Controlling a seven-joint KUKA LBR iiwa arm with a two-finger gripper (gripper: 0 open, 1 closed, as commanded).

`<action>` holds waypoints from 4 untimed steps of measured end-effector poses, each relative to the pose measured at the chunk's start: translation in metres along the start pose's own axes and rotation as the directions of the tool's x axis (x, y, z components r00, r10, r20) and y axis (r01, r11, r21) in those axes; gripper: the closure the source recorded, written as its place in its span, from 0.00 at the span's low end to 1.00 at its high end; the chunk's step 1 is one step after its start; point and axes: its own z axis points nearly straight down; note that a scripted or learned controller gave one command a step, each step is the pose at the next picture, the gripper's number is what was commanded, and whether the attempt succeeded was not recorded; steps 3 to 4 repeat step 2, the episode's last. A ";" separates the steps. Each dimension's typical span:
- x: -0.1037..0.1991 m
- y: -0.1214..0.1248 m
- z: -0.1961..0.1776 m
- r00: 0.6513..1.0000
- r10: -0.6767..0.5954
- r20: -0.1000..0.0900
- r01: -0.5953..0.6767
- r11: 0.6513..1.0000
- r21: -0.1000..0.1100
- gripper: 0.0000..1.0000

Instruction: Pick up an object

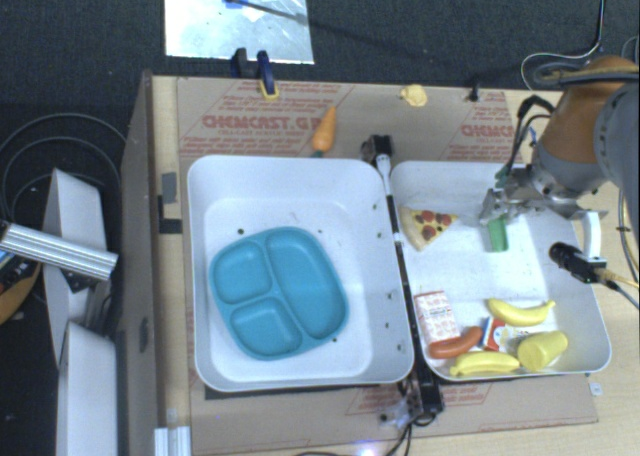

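We see the gripper (497, 212) over the back of the right bin (585, 289), fingers pointing down, with a green piece (496, 235) right at its tips; whether the piece sits between the fingers or just below them we cannot tell, nor whether they are open or closed. The pizza slice (428, 226) lies near on the left, apart from the green piece. Bananas (519, 312), sausage (452, 345), carton (434, 313) and yellow cup (542, 348) crowd the front edge, well apart. Left bin (215, 194) holds a blue tray (276, 290). We judge: centre on the green piece, close squarely, lift straight, avoid nudging the pizza slice
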 end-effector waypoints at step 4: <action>0.139 -0.067 -0.091 1.000 -0.006 -0.005 0.006 1.000 0.005 1.00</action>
